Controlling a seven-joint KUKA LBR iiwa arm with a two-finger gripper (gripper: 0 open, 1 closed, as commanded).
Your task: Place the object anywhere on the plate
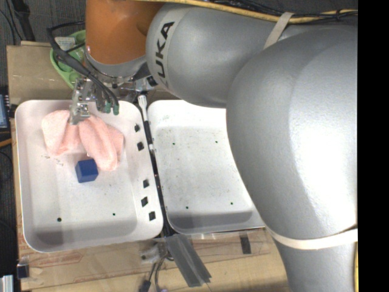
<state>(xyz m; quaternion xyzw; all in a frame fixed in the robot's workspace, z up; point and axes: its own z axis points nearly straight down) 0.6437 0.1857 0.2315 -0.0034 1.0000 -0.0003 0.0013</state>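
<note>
The tool (81, 111) hangs over the left bin (36, 224), apparently clamped on a pink cloth (91, 140) draping below it. A blue block (87, 170) lies just beneath. No plate is recognisable; carrying comes next.

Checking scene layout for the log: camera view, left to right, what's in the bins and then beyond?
Left bin → pink cloth → blue block → right bin → grey arm.
</note>
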